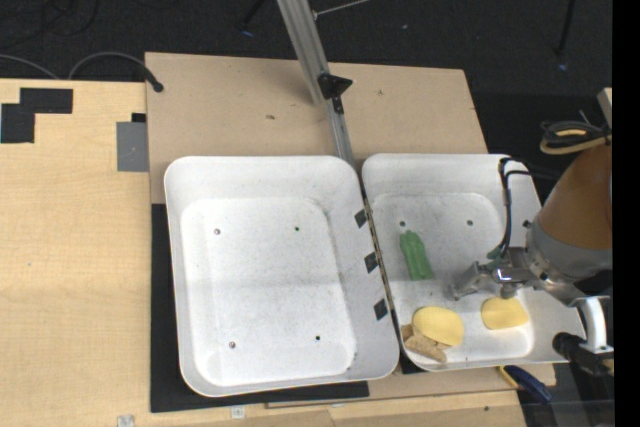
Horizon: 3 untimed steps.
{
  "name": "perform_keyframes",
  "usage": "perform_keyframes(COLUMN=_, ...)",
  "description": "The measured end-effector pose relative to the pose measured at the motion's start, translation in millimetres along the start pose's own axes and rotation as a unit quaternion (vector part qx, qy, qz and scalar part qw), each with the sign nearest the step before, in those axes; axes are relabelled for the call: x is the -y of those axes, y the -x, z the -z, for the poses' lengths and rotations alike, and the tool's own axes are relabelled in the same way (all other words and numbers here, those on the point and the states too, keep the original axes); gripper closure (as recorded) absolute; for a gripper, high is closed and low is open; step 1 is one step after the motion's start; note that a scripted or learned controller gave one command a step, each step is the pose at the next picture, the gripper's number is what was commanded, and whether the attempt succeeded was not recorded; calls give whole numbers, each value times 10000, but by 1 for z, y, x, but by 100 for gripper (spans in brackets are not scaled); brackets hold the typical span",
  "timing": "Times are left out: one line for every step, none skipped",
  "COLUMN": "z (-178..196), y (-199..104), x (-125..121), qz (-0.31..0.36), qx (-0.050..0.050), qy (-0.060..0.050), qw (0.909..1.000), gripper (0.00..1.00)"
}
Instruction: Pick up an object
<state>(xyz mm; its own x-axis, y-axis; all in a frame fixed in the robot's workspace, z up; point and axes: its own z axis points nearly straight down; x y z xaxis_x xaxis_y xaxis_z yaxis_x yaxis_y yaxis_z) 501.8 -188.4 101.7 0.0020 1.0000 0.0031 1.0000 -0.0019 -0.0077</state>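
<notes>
Two white bins sit side by side on the surface. The left bin (265, 270) has a wide open floor, free on every side within its walls. The right bin (440, 185) is open across its far half. Its near half is crowded: a green piece (416, 255) lies near the middle, a yellow lump (439, 325) and a tan scrap (428, 347) sit touching at the near left corner, and a second yellow lump (505, 314) lies just beside the gripper (478, 280). The arm (575, 220) blocks the right edge. A slanted metal rail (300, 20) rises behind the bins.
</notes>
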Motion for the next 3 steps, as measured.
perform_keyframes(z=-10, y=0, x=0, qz=-7, qx=8, qy=27, qw=10000, gripper=0)
perform_keyframes(z=0, y=0, x=0, qz=-29, qx=2, qy=21, qw=10000, gripper=100)
perform_keyframes(z=62, y=-4, x=3, qz=13, qx=17, qy=50, qw=10000, gripper=100)
